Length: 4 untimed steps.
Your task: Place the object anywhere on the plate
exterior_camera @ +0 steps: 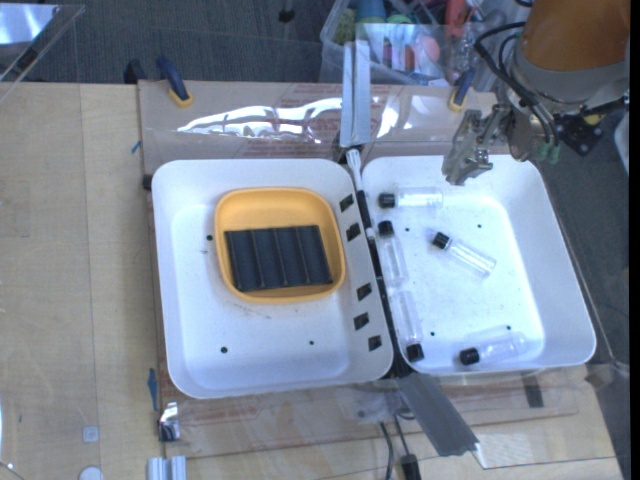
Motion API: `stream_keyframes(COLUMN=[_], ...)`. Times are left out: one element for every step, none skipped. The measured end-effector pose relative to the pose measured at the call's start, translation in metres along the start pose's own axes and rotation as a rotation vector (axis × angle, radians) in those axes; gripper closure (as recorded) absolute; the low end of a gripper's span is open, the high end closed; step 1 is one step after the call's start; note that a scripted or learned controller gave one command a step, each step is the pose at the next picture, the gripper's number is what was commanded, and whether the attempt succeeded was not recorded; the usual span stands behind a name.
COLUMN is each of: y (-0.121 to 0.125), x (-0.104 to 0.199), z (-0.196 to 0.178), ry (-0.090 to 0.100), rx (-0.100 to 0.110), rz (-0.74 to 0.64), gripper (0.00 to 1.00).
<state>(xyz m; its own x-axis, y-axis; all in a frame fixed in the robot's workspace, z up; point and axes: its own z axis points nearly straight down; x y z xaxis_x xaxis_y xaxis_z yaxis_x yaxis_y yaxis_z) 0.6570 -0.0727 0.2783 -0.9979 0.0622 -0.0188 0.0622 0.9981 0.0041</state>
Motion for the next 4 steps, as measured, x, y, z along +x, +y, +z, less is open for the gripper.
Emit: stream_keyframes(y=[-0.032,-0.085,-0.14,-0.14], x=[-0.01,-0.017,-0.009,-0.009], z=[0.033,-0.021,-0.112,-0.112], ry=[0.013,0.008,0.009,0.01], rx=[-0.001,-0.001,-0.001,-0.002], rz=[-0.426,-0.68,-0.746,-0.747], gripper=[1.0,1.0,1.0,0.0])
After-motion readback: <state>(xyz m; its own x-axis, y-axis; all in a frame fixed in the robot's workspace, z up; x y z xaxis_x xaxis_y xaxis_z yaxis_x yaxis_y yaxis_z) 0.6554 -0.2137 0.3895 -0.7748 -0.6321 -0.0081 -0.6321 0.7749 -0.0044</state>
